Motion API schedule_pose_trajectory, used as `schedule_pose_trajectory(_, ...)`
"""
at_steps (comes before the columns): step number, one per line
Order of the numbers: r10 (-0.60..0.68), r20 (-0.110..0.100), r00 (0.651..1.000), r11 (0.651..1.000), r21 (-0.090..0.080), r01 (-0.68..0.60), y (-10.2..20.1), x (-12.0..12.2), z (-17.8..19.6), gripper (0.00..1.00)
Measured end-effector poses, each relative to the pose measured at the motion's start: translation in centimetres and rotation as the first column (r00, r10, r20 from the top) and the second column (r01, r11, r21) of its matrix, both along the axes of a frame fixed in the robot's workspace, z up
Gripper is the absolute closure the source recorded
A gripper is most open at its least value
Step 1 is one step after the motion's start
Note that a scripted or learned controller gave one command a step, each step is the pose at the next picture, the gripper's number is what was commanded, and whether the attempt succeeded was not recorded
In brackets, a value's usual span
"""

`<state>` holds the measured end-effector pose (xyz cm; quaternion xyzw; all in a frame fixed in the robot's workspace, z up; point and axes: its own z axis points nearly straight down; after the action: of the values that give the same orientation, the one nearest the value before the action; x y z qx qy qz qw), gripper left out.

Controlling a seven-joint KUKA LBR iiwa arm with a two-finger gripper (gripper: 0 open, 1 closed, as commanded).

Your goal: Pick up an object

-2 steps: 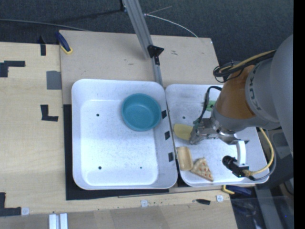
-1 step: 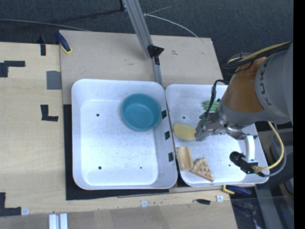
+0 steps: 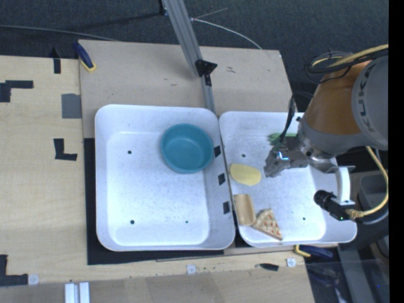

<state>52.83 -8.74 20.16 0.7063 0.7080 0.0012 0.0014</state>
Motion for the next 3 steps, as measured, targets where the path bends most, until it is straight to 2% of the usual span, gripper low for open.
schedule_pose_trajectory(1, -0.001, -0.003, 1.0, 1.0, 0.0, 0.001, 0.0, 0.0, 2.5, 1.0)
schedule_pose_trajectory(2, 0.004, -0.006, 1.0, 1.0, 0.001, -0.004, 5.6, 1.8, 1.5, 1.0)
schedule_pose_trajectory(3, 0.004, -0.004, 1.0, 1.0, 0.002, -0.004, 10.0, 4.7, 1.7, 1.0)
